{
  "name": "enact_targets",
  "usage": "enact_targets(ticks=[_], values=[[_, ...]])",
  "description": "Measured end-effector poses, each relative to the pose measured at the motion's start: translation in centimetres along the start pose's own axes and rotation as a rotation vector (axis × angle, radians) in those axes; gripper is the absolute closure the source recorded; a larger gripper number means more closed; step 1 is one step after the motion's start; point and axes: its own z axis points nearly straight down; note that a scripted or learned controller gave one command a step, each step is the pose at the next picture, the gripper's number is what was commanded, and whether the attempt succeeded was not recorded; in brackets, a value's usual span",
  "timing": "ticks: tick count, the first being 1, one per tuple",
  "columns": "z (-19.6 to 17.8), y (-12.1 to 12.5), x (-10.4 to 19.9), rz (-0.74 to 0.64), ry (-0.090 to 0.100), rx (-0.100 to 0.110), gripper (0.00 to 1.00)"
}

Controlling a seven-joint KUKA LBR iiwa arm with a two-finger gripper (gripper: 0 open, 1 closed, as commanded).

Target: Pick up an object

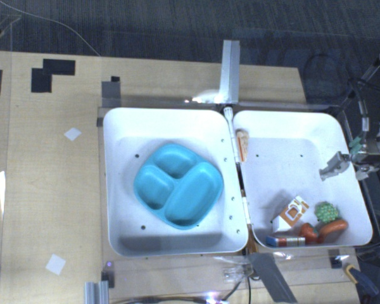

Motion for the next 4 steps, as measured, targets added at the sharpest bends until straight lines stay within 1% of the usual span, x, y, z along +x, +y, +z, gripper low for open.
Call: enact_targets(ticks=[1,2,3,4], values=[[14.9,0.0,1.2,-0.007,0.001,-0.002,0.0],[12.2,0.0,-4.1,-0.459,0.0,-0.003,0.0],[14.3,2.4,1.3,-0.598,0.001,-0.002,0.0],[14.2,5.9,5.5,-0.804,-0.006,-0.006,0.0]])
